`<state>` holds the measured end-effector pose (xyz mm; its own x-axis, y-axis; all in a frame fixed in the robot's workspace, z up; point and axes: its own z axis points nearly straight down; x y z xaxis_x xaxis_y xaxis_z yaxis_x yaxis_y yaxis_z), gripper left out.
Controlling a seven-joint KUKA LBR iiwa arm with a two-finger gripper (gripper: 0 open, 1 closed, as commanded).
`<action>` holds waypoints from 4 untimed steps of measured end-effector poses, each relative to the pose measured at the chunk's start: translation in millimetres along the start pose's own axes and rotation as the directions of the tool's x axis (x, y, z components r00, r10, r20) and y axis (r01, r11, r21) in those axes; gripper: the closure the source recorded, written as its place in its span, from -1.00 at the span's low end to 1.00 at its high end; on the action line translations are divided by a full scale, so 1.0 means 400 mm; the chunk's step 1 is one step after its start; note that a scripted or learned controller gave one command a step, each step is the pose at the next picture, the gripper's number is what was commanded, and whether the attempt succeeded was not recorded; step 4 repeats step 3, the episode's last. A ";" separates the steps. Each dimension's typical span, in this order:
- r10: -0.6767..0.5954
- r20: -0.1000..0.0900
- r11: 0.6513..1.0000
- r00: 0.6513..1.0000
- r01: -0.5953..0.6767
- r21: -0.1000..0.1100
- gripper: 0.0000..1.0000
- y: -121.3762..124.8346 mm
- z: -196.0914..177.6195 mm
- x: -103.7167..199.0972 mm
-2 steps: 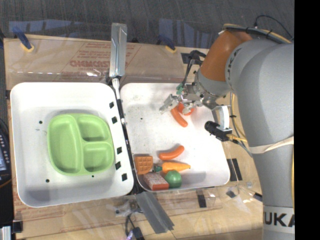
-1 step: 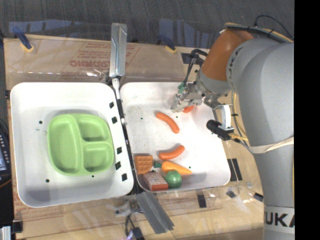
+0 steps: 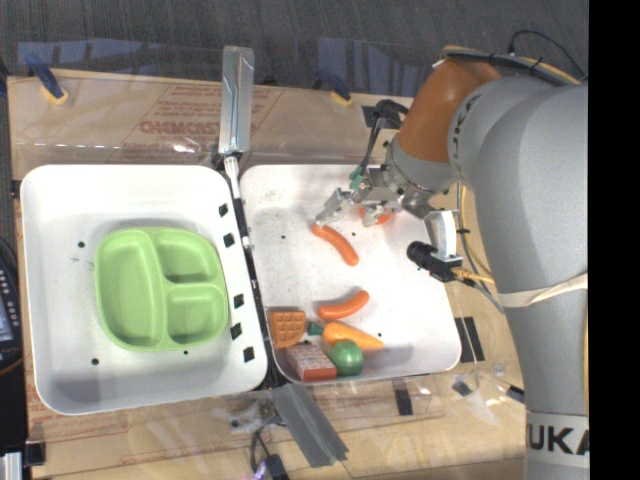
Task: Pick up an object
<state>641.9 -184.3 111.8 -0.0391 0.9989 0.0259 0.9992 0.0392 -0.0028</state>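
My gripper hangs over the upper middle of the right bin, open, with nothing between its fingers. One fingertip points down-left toward an orange-red sausage that lies just below it on the bin floor, apart from the gripper. A small red piece shows under the gripper's right side. A second orange sausage lies lower in the same bin.
At the right bin's front edge sit a carrot, a green item, a waffle-like square and a red block. The left bin holds a green divided plate. The arm's bulk fills the right side.
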 end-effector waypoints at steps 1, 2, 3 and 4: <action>-0.154 0.024 0.988 0.988 0.154 0.006 -1.00 -0.048 0.055 0.081; -0.157 0.024 0.988 0.987 0.157 0.006 1.00 -0.047 0.029 0.082; 0.035 0.025 0.999 0.999 -0.035 -0.005 1.00 -0.045 -0.270 0.260; 0.035 0.025 0.999 0.999 -0.035 -0.005 1.00 -0.045 -0.270 0.260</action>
